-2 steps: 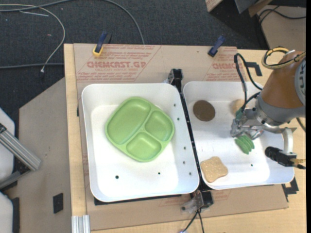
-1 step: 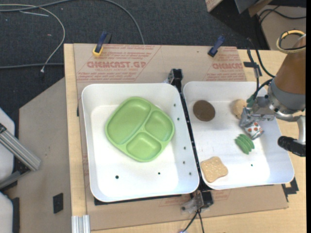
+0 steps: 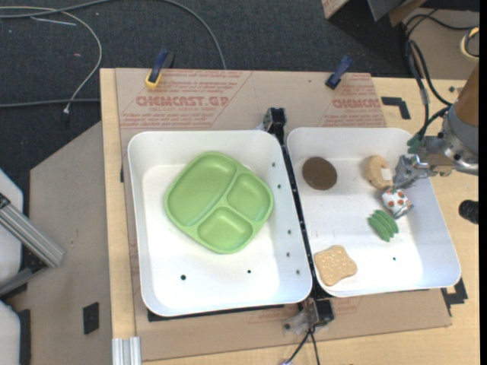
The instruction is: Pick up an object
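Right bin (image 3: 434, 238) edge, fingers (image 3: 402, 175) near

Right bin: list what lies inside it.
The right bin holds a brown disc, a tan cracker, a green ridged piece, a beige lump and a small patterned object under the gripper, partly hidden.

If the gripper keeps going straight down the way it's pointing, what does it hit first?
Most likely the small red-and-white patterned object, which lies right under the gripper, with the tan bread-like piece just beside it. Height above them is unclear from this slanted view.

blue clamps (image 3: 158, 68) — bench edge, grey cables (image 3: 91, 29)
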`<state>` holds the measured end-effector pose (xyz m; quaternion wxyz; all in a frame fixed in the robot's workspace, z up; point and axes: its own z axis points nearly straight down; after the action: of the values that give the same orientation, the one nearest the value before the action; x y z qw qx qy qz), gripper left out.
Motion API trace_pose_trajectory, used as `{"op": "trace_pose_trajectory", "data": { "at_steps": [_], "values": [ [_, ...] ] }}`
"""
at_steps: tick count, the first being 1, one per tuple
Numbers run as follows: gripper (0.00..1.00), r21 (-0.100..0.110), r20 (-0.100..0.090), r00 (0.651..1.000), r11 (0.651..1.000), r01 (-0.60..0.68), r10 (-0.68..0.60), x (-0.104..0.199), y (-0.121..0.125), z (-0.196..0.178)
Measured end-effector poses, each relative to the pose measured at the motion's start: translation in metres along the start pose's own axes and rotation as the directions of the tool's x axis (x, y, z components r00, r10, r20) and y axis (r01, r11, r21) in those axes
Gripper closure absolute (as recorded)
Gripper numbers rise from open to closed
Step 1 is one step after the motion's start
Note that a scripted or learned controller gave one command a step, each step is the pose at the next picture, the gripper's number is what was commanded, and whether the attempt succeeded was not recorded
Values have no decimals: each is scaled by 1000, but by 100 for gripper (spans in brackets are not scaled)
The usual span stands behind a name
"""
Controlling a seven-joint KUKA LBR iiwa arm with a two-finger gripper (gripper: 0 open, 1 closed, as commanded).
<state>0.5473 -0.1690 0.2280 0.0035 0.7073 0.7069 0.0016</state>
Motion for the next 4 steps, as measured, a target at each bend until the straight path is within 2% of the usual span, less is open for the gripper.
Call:
{"op": "trace_pose_trajectory", "data": {
  "at_steps": [1, 2, 3, 4],
  "values": [
    [100, 2, -1, 1000, 1000, 2, -2, 0, 1, -34],
    [100, 9, -5, 1000, 1000, 6, -6, 43, 12, -25],
    [100, 10, -7, 1000, 1000, 7, -7, 104, 16, -11],
    [100, 10, -5, 1000, 1000, 6, -6, 148, 17, -8]
  ]
}}
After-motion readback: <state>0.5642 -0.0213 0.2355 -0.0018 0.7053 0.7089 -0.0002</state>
